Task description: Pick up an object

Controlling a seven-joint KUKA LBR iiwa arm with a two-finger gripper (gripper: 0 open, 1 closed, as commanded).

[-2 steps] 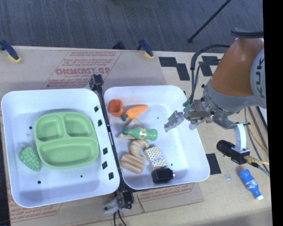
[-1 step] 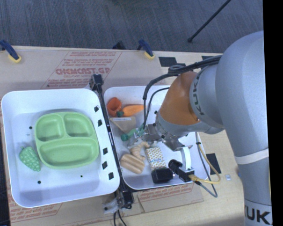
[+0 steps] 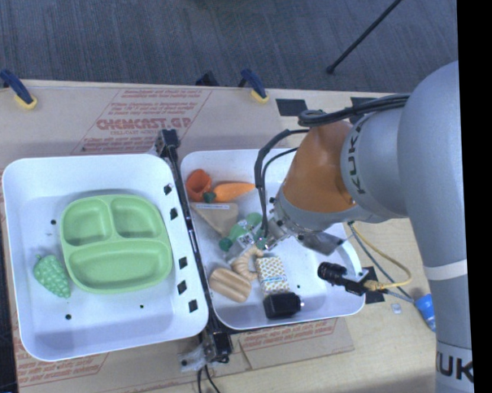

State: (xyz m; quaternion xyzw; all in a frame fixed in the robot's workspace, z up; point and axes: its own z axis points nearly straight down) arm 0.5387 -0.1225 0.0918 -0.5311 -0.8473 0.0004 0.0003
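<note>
the claw (image 3: 263, 241) hangs low over the right bin (image 3: 342, 305), its opening impossible to tell, just above a checkered block (image 3: 271, 272); a clean pick likely needs a centred, straight descent.

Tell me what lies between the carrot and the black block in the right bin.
In the camera view, between the carrot and the black block lie a tan wedge, green bits and a patterned packet.

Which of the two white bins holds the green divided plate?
The left bin holds the green divided plate; the right bin holds small mixed items.
</note>
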